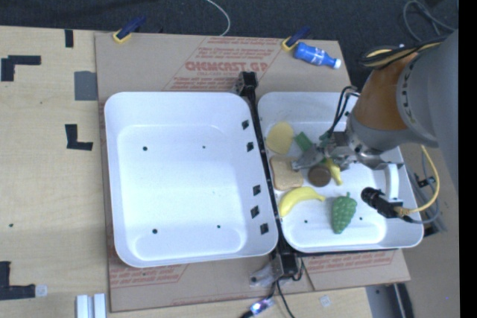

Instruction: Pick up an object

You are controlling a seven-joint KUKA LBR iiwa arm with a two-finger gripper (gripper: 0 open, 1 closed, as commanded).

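Note:
The right bin (395,238) holds several toy foods. A pale yellow round piece (280,136) and a green piece (303,141) lie at its far left. A tan bread slice (286,175) sits beside a brown round piece (319,176), and a small yellow piece (336,174) is just right of that. A banana (297,199) and a green grape bunch (342,212) lie near the front wall. My gripper (317,159) reaches in from the right, low over the middle of the bin, just above the brown piece and next to the green piece.
The left bin (127,112) stands beside the right one, with a black divider clip (247,82) between them. A blue bottle (317,54) lies on the cardboard behind the right bin. Cables hang off the arm (387,108) at the right bin's edge.

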